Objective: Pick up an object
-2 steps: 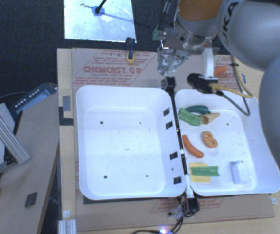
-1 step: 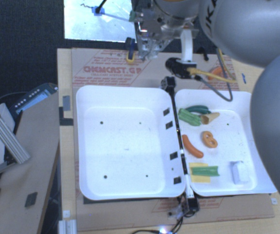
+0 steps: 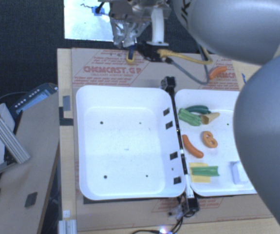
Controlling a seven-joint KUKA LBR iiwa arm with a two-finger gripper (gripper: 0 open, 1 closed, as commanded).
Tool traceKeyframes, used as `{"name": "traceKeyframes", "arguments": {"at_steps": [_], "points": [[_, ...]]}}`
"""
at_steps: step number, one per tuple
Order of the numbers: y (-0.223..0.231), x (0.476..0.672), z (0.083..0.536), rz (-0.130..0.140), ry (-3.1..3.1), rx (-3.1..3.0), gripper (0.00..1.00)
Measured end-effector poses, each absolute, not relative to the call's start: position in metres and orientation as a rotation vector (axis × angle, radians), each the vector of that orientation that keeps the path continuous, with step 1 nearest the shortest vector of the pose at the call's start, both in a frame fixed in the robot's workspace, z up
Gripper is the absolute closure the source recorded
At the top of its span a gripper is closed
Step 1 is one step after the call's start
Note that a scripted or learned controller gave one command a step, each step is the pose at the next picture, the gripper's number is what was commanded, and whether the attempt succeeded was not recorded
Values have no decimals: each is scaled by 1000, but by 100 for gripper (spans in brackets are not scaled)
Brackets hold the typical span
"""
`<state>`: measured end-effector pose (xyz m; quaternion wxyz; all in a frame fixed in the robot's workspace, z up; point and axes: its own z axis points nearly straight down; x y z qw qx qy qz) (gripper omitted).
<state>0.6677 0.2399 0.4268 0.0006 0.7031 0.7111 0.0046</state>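
A: Gripper [image 3: 125,39] parked high at the top of the view, above the cardboard behind the left bin [image 3: 88,130]. Nothing between its fingers that I can make out. Wide or narrow, cannot tell; the tip is small and blurred against the clutter.

B: Where's the pickable stuff?

A: All in the right bin [image 3: 227,191]. Green pod [image 3: 189,117] near the divider, a darker green piece [image 3: 197,109] and a tan cone [image 3: 210,116] just beside it. Pretzel [image 3: 209,139] mid-bin. Orange sausage [image 3: 192,146] lying at a slant below the pod. Green-and-yellow block [image 3: 204,172] lower down. Small white piece [image 3: 237,172] at the arm's edge, half hidden.

B: Best target?

A: My call: the sausage or the pretzel. Each lies apart from its neighbours, with bare floor around it. The pod cluster is crowded; fingers could catch two things.

B: How to do it well?

A: Carry the tool over the right bin first, then descend straight down. For the sausage, set the fingers across its short axis, not along it. Keep off the divider clips [image 3: 169,125]. Check something actually sits in the grip before lifting away.
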Motion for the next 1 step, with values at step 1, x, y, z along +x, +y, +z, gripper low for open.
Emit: {"name": "traceKeyframes", "arguments": {"at_steps": [1], "points": [[234,668,431,4,2226,2215,100]]}}
